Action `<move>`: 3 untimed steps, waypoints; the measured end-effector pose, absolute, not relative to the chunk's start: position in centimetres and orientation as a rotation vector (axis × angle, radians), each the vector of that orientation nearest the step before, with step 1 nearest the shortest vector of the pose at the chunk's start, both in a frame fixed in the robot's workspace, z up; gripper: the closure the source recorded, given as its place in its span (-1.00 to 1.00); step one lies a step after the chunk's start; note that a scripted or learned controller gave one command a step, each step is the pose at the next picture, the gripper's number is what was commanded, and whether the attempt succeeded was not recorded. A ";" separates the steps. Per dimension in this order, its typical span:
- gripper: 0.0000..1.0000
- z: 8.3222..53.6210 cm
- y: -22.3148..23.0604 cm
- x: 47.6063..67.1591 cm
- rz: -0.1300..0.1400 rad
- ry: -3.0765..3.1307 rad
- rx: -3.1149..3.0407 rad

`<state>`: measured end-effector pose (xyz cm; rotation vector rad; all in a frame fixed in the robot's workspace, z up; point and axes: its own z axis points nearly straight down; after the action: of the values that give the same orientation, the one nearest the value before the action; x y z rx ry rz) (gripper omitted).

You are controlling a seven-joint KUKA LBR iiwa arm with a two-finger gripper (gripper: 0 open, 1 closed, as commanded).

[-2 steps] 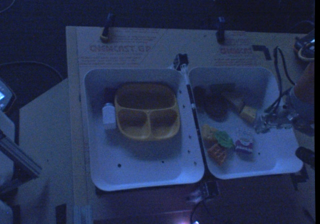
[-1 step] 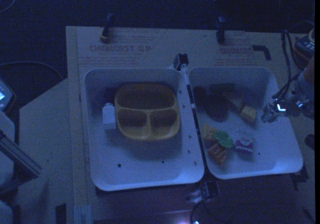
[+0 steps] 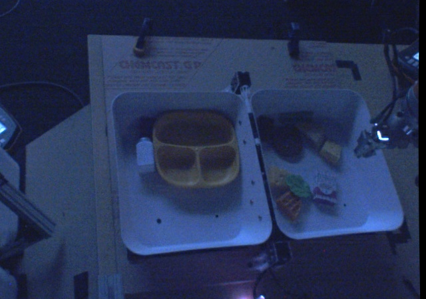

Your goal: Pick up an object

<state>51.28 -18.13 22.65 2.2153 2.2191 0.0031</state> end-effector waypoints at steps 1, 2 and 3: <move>1.00 21.8 -13.1 53.2 0.002 2.227 2.214; 1.00 22.9 -8.2 55.5 0.005 2.225 2.212; 1.00 23.1 -4.2 57.4 0.005 2.224 2.213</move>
<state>57.45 -4.20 23.13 2.2134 2.2244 0.0050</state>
